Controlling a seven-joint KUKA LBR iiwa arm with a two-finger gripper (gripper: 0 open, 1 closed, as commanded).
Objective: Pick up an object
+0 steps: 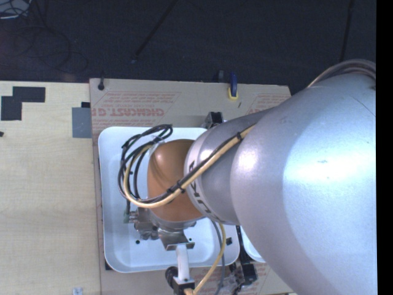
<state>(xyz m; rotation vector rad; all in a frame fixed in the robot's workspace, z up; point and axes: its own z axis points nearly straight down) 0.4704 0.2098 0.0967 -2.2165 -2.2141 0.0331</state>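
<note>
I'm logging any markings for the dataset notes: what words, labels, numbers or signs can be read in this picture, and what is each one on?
Red print on the cardboard sheet behind the white bin: it lies upside down from this camera and is too blurred to read with certainty.
Smaller red lines beside that print: too small to read.
Grey arm and orange band: no writing can be seen.

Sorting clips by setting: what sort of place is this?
Probably a robotics lab bench: a grey arm with looped cables reaches over a shallow white bin on a cardboard sheet.
</note>
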